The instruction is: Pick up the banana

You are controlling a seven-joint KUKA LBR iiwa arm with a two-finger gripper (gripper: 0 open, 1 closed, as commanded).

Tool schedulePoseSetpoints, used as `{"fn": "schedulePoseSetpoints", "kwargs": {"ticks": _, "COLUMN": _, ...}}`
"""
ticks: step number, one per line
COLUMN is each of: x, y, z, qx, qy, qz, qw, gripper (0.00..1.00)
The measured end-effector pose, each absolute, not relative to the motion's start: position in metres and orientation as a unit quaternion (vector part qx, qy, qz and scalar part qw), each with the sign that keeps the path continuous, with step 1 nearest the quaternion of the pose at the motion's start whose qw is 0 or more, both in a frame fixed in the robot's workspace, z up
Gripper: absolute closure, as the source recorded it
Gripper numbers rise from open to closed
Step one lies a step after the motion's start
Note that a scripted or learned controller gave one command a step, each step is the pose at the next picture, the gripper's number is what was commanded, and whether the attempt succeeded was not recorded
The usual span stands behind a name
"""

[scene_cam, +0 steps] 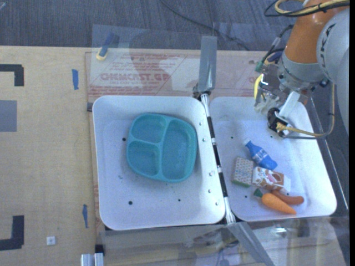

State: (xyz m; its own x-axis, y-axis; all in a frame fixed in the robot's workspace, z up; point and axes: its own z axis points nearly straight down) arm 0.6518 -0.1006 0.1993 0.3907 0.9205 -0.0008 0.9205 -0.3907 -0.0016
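Banana (pixel 258 85) may be the bit of yellow tucked against the left side of the gripper (pixel 270 101), over the far left corner of the right bin (pixel 327 195), though too little of it shows for me to be sure. Whether the claw is spread or pressed together, or pinching anything, I cannot tell from where I stand. The grey arm with its orange band (pixel 310 32) comes in over the far right corner of that bin. The other things in the right bin crowd its near half: a blue bottle (pixel 260 155) lies slantwise towards the middle, and a small patterned box (pixel 242 172) sits just beside a red-and-white packet (pixel 268 178). Nearer the near edge, two carrots (pixel 277 203) lie side by side and touching. The right-hand strip of that bin and the floor under the gripper are bare white. In the left bin (pixel 101 148) a teal divided plate (pixel 162 147) rests near the middle, with bare floor all round it out to every edge. The two bins meet along a narrow seam (pixel 213 148).
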Motion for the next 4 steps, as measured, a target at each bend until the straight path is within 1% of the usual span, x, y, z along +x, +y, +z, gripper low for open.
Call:
{"fn": "schedulePoseSetpoints", "kwargs": {"ticks": 1, "x": 0.667, "y": -0.166, "z": 0.235, "qx": -0.951, "qy": -0.310, "qz": 0.0003, "qw": 0.000, "gripper": 1.00}}
{"fn": "schedulePoseSetpoints", "kwargs": {"ticks": 2, "x": 0.668, "y": -0.164, "z": 0.235, "qx": -0.951, "qy": -0.311, "qz": 0.0004, "qw": 0.000, "gripper": 0.00}}
{"fn": "schedulePoseSetpoints", "kwargs": {"ticks": 3, "x": 0.650, "y": -0.108, "z": 0.156, "qx": -0.950, "qy": -0.313, "qz": 0.0013, "qw": 0.001, "gripper": 0.00}}
{"fn": "schedulePoseSetpoints", "kwargs": {"ticks": 4, "x": 0.658, "y": -0.104, "z": 0.105, "qx": -0.982, "qy": -0.189, "qz": 0.0019, "qw": 0.001, "gripper": 0.00}}
